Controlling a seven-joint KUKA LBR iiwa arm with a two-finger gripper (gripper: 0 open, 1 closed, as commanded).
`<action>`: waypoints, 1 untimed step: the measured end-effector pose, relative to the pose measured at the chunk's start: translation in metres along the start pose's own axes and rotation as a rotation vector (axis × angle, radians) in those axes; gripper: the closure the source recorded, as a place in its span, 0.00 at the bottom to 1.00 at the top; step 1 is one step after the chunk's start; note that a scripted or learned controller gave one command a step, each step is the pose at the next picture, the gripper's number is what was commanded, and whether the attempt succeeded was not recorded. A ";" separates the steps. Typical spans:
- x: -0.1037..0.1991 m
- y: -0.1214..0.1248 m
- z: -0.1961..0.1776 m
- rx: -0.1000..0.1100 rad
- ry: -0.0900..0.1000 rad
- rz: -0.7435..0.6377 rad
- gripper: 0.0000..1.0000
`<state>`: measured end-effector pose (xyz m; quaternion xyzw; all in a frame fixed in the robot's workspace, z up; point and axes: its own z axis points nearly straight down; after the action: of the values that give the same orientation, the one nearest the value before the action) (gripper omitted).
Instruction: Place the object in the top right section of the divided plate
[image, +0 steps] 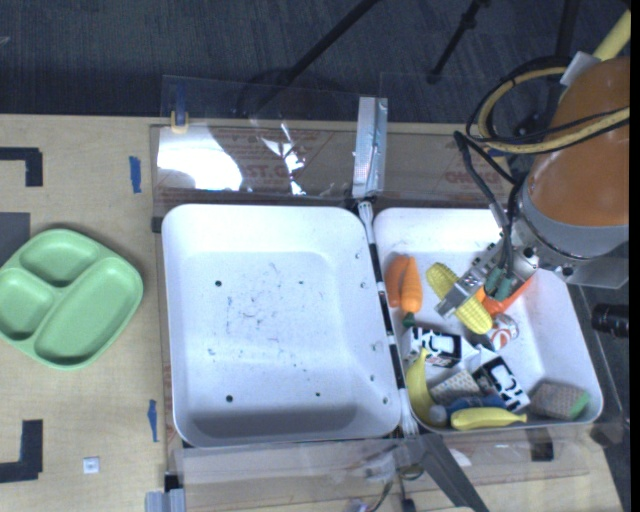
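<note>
Hidden: the arm (585, 170) covers the right bin's (560, 330) upper right corner; whether the gripper (480, 285) is clenched or released cannot be told.
Right bin: toy corn cob (462, 298) just under the gripper, orange carrot (404, 282) by the divider, bananas (480, 418) along the front, black-and-white blocks (500, 382).
Left bin (270, 320): smooth white plastic, faint scuffs.
Divided plate (68, 298): green, three sections, rounded, on the wooden surface (80, 160) well left of both bins.

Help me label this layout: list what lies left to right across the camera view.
Green divided plate → left white bin → orange carrot → yellow corn cob → gripper beside the corn.
</note>
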<state>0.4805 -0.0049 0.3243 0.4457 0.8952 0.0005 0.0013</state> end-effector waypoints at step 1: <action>0.056 0.040 0.140 0.003 0.002 0.112 1.00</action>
<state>0.4790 0.0642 0.1840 0.4949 0.8689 -0.0001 -0.0004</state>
